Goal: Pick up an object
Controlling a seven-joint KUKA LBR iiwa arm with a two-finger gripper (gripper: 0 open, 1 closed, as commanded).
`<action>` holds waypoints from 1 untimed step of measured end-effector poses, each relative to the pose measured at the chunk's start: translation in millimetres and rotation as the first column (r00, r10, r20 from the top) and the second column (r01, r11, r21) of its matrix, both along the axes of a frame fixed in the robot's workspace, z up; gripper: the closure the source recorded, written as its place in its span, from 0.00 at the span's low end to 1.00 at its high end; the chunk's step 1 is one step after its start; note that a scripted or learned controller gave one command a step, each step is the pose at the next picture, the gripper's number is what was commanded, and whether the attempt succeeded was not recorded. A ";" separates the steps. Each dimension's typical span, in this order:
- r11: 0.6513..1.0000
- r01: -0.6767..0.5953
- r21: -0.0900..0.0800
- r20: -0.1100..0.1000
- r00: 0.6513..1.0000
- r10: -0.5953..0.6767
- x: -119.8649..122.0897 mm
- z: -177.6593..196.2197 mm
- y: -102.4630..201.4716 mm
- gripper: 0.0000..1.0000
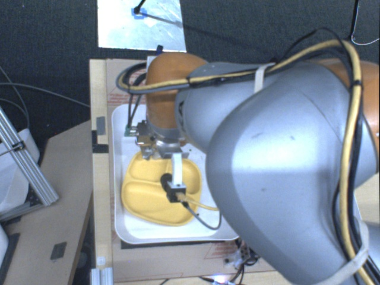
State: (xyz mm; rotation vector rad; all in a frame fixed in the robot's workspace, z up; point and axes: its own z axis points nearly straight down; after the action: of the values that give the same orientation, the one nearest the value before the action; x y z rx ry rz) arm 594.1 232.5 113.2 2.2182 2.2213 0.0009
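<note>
Claw point(155, 149) low in bin point(127, 233), at 12 o'clock edge of yellow thing point(145, 192). Thing spreads from claw toward 6 o'clock, long axis roughly 9–3. Claw spread or pressed together: cannot tell. Contact unclear.

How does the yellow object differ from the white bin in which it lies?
The yellow object is rounded and lumpy; the white bin is flat with a low rim. The yellow object is smaller and lies inside the white bin. Both are partly hidden by the grey arm.
</note>
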 end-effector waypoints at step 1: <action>1.000 0.000 0.001 -0.010 1.000 0.000 -111.9 33.9 -16.7 1.00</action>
State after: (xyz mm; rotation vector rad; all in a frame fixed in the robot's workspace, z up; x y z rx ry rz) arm 482.3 215.8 147.1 2.2237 2.2270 -0.0084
